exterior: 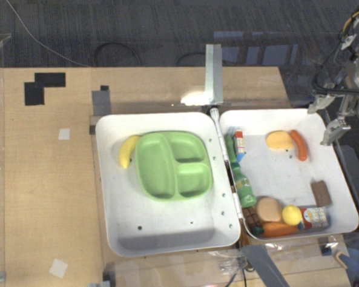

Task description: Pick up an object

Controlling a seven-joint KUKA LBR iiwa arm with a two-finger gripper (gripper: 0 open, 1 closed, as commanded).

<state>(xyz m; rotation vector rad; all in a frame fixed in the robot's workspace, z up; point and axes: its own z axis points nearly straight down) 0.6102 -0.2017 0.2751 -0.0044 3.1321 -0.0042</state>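
Your hand (340, 113) hangs off the top right corner of the right bin (343, 187), outside the wall, and it has nothing in it. I cannot tell how wide it is open. You can pick any toy you like, and most sit in the right bin. The orange round thing (279, 140) and the red sausage (299, 144) lie touching near the top, close to your hand. The brown block (321, 192) lies alone by the right wall. More toys crowd the bottom edge: a tan bun (269, 209), a yellow ball (291, 215) and a carrot (280, 228). In the left bin (113, 204) a banana (128, 150) rests beside the green tray (172, 164). I think the brown block is easiest, because nothing touches it. Come straight down over its middle and stay off the wall.
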